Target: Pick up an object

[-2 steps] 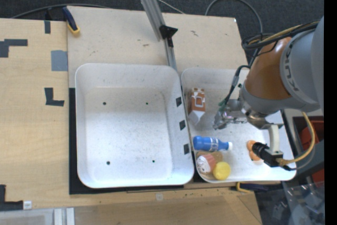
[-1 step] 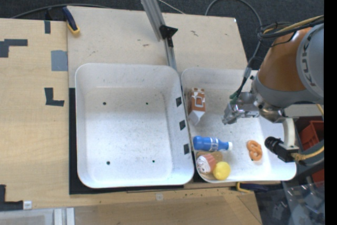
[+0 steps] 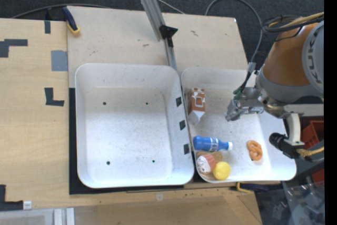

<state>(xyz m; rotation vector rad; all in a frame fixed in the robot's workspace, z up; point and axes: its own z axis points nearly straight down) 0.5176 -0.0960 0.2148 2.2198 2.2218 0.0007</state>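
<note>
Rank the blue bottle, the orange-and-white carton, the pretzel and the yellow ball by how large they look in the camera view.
1. orange-and-white carton and blue bottle: too close in apparent size to separate.
2. yellow ball and pretzel: also look alike, both smaller than the first pair.

- We can read no words, brand names or numbers anywhere in this view
- The orange and white carton [image 3: 197,102] in the right bin [image 3: 274,163] carries printing, but it is too small and blurred for us to make out
- The blue bottle [image 3: 210,143] has a label band that shows us no legible characters
- The dark tape shapes [image 3: 51,96] on the desk [image 3: 31,129] are plain marks, not letters we can read
</note>
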